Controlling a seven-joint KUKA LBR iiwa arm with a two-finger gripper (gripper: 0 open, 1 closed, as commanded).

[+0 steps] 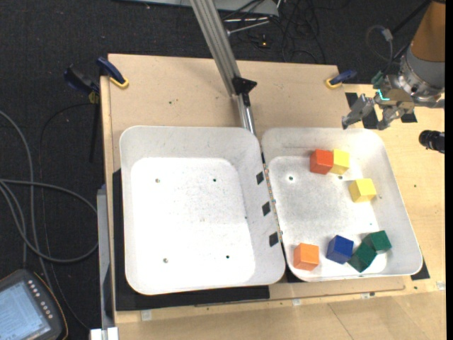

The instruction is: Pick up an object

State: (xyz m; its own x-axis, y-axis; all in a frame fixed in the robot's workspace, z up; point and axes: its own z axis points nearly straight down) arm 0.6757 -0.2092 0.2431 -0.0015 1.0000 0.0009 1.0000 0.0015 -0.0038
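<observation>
Below-left of the tool [369, 116] sits the orange block [321, 161], well apart

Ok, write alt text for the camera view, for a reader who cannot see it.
The gripper hovers above the far right corner of the right bin, holding nothing visible. That bin holds seven small blocks: two orange, two yellow, one blue and two green. The left bin sits beside it on the wooden bench.
</observation>
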